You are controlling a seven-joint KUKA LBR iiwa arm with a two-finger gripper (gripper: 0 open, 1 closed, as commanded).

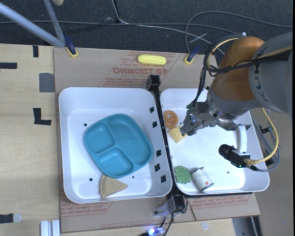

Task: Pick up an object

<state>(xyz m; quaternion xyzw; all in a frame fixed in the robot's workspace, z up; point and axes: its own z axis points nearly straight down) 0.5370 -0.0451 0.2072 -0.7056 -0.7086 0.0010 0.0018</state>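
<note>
The arm reaches in from 3 o'clock and its gripper (191, 123) hangs low over the right bin (246, 181), near that bin's 10 o'clock corner. Whether its tips are spread or pressed together cannot be told from this slant, and nothing can be seen pinched in it. The likeliest target is the yellow block (176, 134), which lies on the bin floor just at 8 o'clock of the gripper, close against the divider wall, with an orange ring-shaped piece (170, 117) just at 12 o'clock of it. To do this step well, the gripper should probably centre squarely over the block, keeping clear of the wall and the ring, then descend straight. Crowding at the wall is the main risk. A green cloth-like piece (182, 174) and a small white cylinder (202, 178) sit at the bin's 7 o'clock side, well apart. The left bin (69, 181) holds 1 blue divided plate (118, 144) and a tan wedge (110, 186).
</note>
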